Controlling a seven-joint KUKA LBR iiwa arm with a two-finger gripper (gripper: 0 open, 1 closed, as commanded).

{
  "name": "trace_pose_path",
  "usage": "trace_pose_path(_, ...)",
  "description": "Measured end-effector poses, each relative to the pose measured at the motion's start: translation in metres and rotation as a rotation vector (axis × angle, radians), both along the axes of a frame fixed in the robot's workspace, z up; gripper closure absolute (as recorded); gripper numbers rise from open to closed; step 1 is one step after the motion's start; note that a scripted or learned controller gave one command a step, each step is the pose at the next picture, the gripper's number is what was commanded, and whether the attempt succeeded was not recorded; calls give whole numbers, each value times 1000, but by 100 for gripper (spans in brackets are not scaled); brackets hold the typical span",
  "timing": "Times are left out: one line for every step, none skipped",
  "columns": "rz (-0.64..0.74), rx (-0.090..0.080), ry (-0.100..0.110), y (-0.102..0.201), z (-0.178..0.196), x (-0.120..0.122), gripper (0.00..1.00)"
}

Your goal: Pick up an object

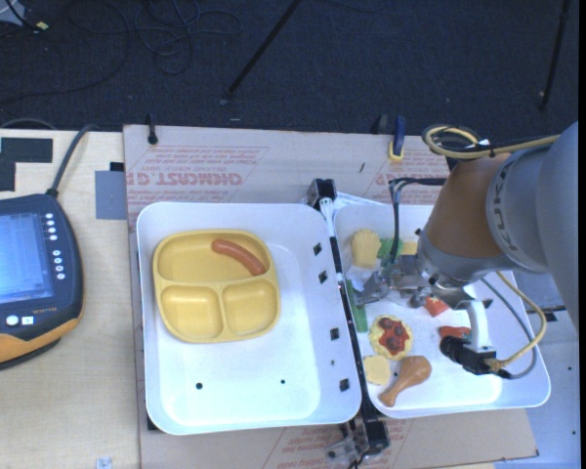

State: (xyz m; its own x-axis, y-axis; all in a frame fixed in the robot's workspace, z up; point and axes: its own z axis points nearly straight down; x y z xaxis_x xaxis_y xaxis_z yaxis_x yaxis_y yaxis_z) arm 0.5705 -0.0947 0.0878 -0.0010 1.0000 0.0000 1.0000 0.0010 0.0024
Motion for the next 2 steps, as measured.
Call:
trace_pose_path(6, 12, 11, 70, 46, -30, 0)
trace_pose_path(16, 37, 19, 83, 56, -30, 100)
